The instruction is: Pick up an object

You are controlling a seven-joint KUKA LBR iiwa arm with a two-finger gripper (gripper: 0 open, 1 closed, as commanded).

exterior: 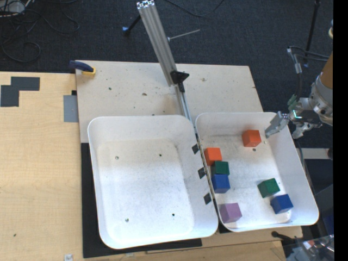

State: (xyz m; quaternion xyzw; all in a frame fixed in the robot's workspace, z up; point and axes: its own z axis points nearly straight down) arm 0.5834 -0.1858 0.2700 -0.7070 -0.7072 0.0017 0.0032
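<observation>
You've got seven blocks to choose from, and every one of them sits in the right bin [296, 155]: two orange, two blue, two green and one purple. One orange block [251, 138] lies alone near the far side of that bin, well apart from the others. Against the bin's left wall there's a tight column running toward you: the second orange block [212, 155], then a dark green block [221, 168] touching it, then a blue block [221, 182] right behind that. Nearer still, the purple block [230, 211] sits by the front left corner. Over on the right side, the other green block [268, 187] and the other blue block [281, 203] lie just beside each other near the front right corner. The left bin [103, 145] shows its speckled white floor, with no blocks in it. Your pincer [280, 123] hangs over the far right rim of the right bin, near the lone orange block but not touching it; its fingers look spread apart with nothing between them. Both bins rest side by side on the surface [130, 88].
</observation>
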